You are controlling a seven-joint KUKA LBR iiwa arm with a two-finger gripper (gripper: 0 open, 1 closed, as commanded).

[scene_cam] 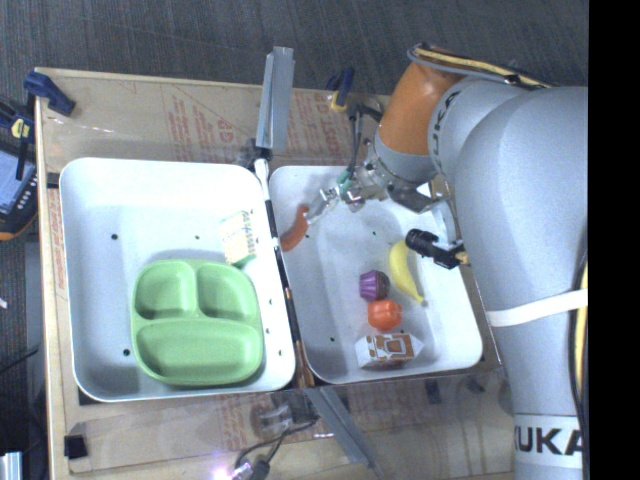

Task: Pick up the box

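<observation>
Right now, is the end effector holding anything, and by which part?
Cannot be told. The end effector sits over the right bin's upper left, by the sausage. The box lies untouched near the bin's front edge.

Overhead slanted view of the work area. A pale wooden surface [150, 118], printed with faint reddish lettering, stands on a dark grey carpeted floor [180, 18]. Blue clamps sit at its far edge, one at the left corner [45, 90] and one near the middle [343, 86]. A grey metal bar [274, 98] rises from the far edge at the centre. At the left edge, a dark device with orange trim [14, 183] lies just beside the surface. Lighting is even and diffuse.
</observation>
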